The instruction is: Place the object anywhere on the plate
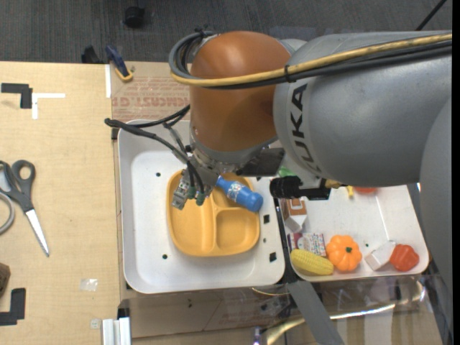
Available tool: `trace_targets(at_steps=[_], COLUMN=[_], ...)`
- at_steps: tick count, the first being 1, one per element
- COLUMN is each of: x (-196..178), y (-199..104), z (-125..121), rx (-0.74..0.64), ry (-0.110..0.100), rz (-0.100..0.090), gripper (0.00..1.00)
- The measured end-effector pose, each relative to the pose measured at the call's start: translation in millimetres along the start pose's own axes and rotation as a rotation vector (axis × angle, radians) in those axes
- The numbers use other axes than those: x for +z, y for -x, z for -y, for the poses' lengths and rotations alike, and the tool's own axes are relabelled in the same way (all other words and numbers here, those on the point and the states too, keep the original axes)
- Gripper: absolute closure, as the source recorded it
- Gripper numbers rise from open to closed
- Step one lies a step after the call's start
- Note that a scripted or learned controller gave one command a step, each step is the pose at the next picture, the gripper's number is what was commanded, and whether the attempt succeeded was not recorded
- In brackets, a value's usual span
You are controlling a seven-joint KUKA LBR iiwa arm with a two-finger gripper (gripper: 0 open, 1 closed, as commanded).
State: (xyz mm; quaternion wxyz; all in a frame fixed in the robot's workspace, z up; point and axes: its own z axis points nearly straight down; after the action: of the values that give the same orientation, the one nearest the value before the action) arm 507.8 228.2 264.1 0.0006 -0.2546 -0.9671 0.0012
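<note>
A yellow divided plate (pixel 215 230) lies in the left white bin (pixel 144 228). A blue cylindrical object with a white band (pixel 239 194) rests tilted at the plate's upper right rim. The arm's orange and grey wrist hangs over the upper part of the plate and hides the gripper (pixel 208 177). Green and grey wiring hangs from the wrist over the plate's upper left edge. I cannot make out whether the blue object touches the gripper or simply lies on the plate.
The right bin (pixel 402 214) holds a yellow corn cob (pixel 310 263), a small orange pumpkin (pixel 343 253), a red pepper (pixel 405 257), a white block and a small printed box (pixel 295 214). Scissors (pixel 25 200) lie on the wooden board at left.
</note>
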Motion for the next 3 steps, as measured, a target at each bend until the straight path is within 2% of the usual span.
trace_targets(at_steps=[1,2,3], x=[31.3,43.5,12.3], y=[49.4,-6.3,49.1], z=[-27.3,3.8,-27.7], rx=[-0.029,-0.224,-0.243], ry=[0.002,0.001,0.004], rz=[0.002,0.000,0.003], gripper=[1.00,1.00,1.00])
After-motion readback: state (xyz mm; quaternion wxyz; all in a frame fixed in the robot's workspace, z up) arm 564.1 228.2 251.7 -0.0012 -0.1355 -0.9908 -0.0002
